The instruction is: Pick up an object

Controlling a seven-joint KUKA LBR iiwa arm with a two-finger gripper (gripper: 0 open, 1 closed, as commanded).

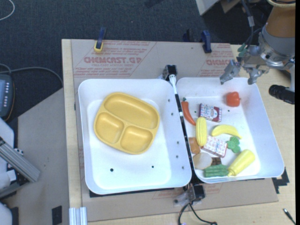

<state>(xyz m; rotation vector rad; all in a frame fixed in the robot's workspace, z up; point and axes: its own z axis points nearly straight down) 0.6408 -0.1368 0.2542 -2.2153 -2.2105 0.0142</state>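
Overhead, the gripper (239,75) hangs with jaws spread wide and empty at the right bin's (271,139) far edge, near the tomato (233,98), likely light, smooth, best pinched across its middle.

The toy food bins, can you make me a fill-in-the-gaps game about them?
1. The yellow plate lies in the ____ bin.
2. The red tomato sits in the ____ bin, near its far wall.
3. The pincer hangs with its fingers ____, holding nothing.
4. The banana is coloured ____.

Missing words: left; right; open; yellow
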